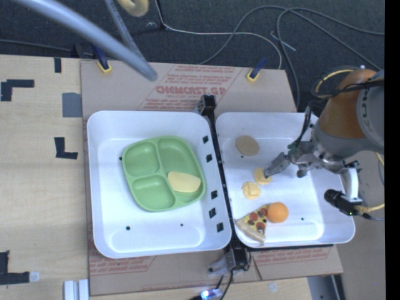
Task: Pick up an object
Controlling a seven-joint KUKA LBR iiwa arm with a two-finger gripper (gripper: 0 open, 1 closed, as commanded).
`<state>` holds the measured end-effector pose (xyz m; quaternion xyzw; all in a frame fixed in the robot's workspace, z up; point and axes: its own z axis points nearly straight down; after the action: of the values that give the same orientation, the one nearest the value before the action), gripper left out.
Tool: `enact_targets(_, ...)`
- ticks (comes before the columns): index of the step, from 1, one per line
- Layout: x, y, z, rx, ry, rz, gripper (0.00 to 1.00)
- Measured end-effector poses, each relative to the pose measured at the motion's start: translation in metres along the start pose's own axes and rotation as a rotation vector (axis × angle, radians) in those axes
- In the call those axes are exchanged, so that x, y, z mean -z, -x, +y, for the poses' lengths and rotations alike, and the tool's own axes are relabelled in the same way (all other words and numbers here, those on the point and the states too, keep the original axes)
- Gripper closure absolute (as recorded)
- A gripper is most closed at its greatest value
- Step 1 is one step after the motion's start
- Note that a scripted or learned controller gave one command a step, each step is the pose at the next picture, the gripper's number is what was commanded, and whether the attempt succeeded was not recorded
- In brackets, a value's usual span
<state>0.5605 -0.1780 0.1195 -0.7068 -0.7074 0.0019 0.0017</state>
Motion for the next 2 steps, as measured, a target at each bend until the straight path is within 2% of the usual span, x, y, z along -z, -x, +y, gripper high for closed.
enact_targets(1,-0.036,-0.001,0.001,0.001,0.005,-0.002,0.00)
enact_targets(2,-0.023,0.000,0.002,0.001,0.009,-0.004,1.00)
